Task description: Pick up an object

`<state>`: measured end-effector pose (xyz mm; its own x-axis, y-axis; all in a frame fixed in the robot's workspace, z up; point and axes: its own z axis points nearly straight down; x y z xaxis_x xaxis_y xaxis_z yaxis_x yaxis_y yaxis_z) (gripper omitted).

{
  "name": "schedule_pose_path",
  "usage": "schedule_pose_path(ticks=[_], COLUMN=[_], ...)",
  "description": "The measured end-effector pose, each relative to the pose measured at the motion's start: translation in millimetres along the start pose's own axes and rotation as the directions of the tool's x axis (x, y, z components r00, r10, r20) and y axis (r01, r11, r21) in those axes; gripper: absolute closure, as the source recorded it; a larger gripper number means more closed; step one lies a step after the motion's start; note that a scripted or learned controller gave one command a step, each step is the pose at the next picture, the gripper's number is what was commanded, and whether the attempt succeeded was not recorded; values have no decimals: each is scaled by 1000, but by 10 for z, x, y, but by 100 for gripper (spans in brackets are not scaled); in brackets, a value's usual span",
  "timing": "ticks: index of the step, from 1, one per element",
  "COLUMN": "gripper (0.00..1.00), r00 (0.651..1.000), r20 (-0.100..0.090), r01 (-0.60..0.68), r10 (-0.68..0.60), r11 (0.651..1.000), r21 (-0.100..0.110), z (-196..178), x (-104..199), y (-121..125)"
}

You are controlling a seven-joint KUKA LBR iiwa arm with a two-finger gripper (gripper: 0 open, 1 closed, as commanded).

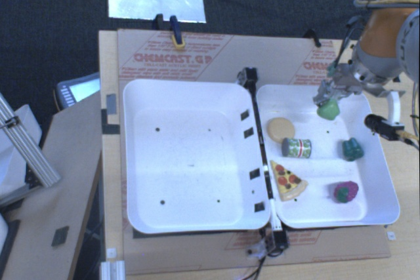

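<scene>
- Arm, grey w/ orange band, comes in from the right, wrist over the far end of the right bin.
- Gripper points down-left; a light green object sits right at its fingertips, above the bin floor near the far wall. Looks clamped on that green piece, fingers either side of its top.
- Other items on the right bin floor, all apart from the gripper:
- tan round disc, near the divider side
- small can w/ green-red label, lying on its side, touching or just beside the disc's near edge
- pizza slice toy, near-left corner, close to the divider
- teal-green lump, toward the right wall
- magenta & green lump, near-right area
- Left bin: white floor w/ a few small dark dots.
- Both bins rest on a cardboard sheet w/ red print; black clips along the seam btwn the bins.
- Yellow clamp at the cardboard's far edge.
</scene>
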<state>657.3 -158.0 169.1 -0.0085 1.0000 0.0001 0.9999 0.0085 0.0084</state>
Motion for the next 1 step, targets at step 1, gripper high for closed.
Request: schedule_pose_path(ticks=[1], gripper=[100], r00=[1000], r20=[-1], r01=[2], r10=[-2], r11=[1000], r21=[5], z=[-92], x=[754], y=[134])
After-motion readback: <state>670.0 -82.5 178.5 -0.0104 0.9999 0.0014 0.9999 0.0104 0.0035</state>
